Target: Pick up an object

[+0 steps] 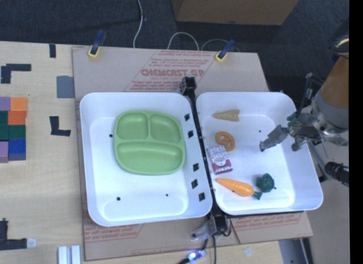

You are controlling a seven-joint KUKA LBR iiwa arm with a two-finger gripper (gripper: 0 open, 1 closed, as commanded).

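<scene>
Camera view: toy carrot [235, 187], green toy [264, 182], pretzel [224, 140], cone [227, 115] and small packet [219, 159] lie in the right bin [300, 200]. End effector [282, 139] hovers open, empty, over its right side. Left bin [96, 200] holds a green divided plate [150, 142].

White bins [91, 143]: smooth, slightly glossy plastic; green divided plate [150, 142]: matt plastic; backing board [164, 70]: brown printed cardboard, matt; counter [34, 200]: pale wood-look surface, smooth; carrot [235, 186]: glossy orange plastic.
</scene>
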